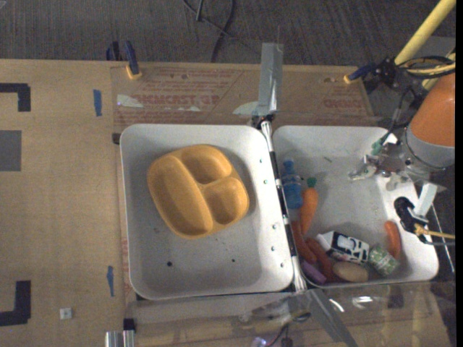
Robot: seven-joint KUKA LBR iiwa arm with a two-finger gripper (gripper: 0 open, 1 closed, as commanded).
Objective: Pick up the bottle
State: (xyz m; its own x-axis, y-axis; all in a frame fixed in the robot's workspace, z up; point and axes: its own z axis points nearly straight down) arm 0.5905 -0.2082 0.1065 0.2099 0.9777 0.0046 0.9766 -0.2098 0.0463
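Note:
A small blue bottle (pixel 291 188) lies against the left wall of the right bin (pixel 340 139), its cap end pointing to the far side. An orange carrot (pixel 309 207) with a green top lies right beside it. My gripper (pixel 373 165) hangs over the right part of the same bin, below the arm's orange band (pixel 436 114). It is well to the right of the bottle, with bare bin floor between them, and nothing shows in its grasp.
A yellow divided plate (pixel 197 189) sits in the left bin (pixel 137 251). Along the right bin's near edge lie red sausages (pixel 304 248), a purple item (pixel 314 272), a black-and-white carton (pixel 349 246), a potato (pixel 351 272), a green item (pixel 383 260) and an orange sausage (pixel 393 237).

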